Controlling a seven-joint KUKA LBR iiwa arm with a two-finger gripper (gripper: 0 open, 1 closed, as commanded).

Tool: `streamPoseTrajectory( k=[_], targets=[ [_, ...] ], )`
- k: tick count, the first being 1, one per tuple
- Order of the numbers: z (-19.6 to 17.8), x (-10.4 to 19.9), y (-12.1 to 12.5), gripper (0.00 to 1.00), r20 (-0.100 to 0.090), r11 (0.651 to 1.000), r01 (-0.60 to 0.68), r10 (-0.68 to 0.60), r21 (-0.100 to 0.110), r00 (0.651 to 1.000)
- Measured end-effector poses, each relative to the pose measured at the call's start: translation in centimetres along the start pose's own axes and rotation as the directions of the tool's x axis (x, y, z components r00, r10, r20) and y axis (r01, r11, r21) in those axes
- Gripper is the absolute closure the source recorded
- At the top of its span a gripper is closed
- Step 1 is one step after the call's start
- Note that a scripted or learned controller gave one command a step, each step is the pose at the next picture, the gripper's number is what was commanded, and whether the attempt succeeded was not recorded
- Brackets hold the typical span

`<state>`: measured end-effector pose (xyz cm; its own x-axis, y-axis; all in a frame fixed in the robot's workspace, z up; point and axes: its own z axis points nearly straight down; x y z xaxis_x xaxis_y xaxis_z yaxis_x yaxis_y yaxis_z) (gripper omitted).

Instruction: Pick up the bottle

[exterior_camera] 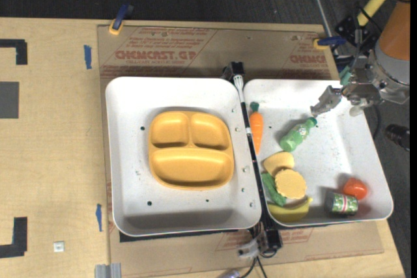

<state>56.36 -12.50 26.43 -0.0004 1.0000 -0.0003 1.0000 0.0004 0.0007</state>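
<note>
The bottle (297, 134) is being approached, lying at seven o'clock from the fingers (324, 104), whose state cannot be told.

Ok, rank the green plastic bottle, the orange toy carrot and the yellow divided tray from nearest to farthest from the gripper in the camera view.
1. Green plastic bottle, right bin, just below-left of the gripper.
2. Orange toy carrot, right bin's left edge.
3. Yellow divided tray, left bin.
</note>
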Motion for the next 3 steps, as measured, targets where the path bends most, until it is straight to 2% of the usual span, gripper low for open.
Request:
streamPoseTrajectory(
  k=[1,2,3],
  targets=[
    [16.7,-1.1,1.9,0.0,0.0,0.996,0.094,-0.094,-0.002,0.996],
    [17.0,-8.1,1.7,0.0,0.001,0.97,0.242,-0.242,-0.002,0.97],
    [16.0,-8.1,1.7,1.0,0.003,0.97,0.241,-0.241,-0.005,0.97]
  ],
)
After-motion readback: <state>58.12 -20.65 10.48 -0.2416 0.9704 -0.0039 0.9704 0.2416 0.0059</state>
